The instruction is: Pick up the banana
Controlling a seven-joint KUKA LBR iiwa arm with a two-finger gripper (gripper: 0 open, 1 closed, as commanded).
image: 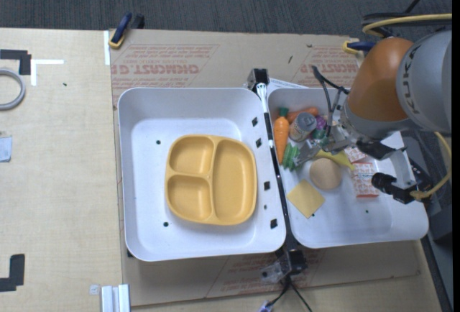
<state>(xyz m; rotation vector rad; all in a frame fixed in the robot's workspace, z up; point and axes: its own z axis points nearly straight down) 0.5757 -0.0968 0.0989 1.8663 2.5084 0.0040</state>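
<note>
I see the gripper [321, 147] low in the right bin [402, 228], down among the clutter near that bin's upper left part. The wrist and the cables above it cover the tip, so I cannot tell how it is set. The grey arm [431, 80] with its orange band [384, 80] comes in from the right and hangs over the bin's upper half.

The banana [338, 159] lies just right of the tip: I make out a short yellow stretch of it, partly under the wrist, resting on the bin floor. I cannot say that it is gripped. Just below it sits a tan egg-like ball [325, 175], touching or nearly touching the banana. Below and left of that lies a flat yellow cheese-like slice [306, 198], one corner pointing down.

Left of the tip, along the bin's left wall, a carrot [281, 134] lies lengthwise, with a green piece [290, 156] just below it. A small grey can-like item [304, 124] stands between the carrot and the wrist. A red and white packet [364, 175] lies right of the ball.

The left bin [144, 217] holds a yellow divided plate [212, 179] with three compartments, set near its middle. Both bins rest on a cardboard sheet [180, 62] on the bench. A blue clamp [122, 29] sits at the sheet's upper left corner.
</note>
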